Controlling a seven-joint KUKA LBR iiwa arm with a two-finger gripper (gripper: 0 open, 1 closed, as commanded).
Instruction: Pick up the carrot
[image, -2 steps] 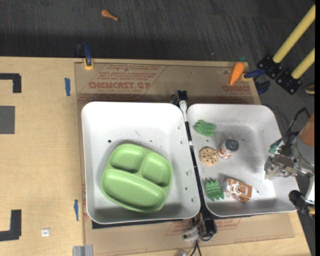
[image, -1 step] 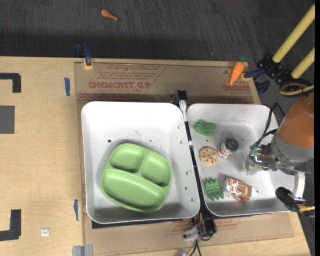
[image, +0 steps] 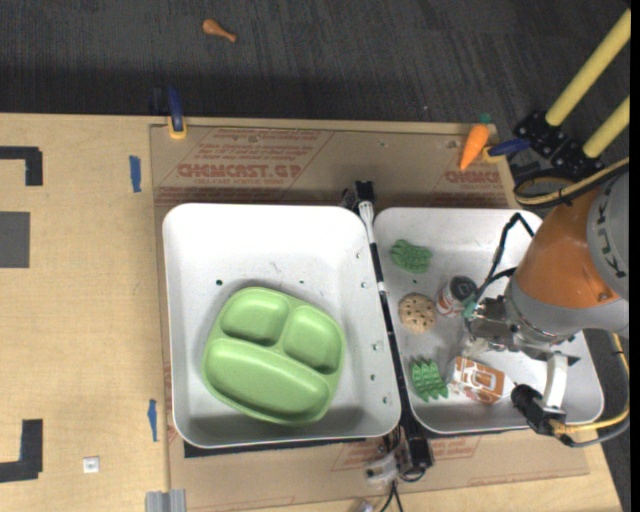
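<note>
Grey arm (image: 565, 270) with orange band looms over right bin (image: 590, 395), hiding its gripper; jaw state: cannot tell. Carrot (image: 474, 145), small, orange with green top, lies outside the bins on the cardboard at 12 o'clock from right bin. Green tray (image: 272, 352) fills left bin (image: 200, 240).

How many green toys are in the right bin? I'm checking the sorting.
2: a leafy green piece near the bin's far left corner, and a ridged green piece near its front left. The arm covers part of the bin, so more may be hidden.
</note>
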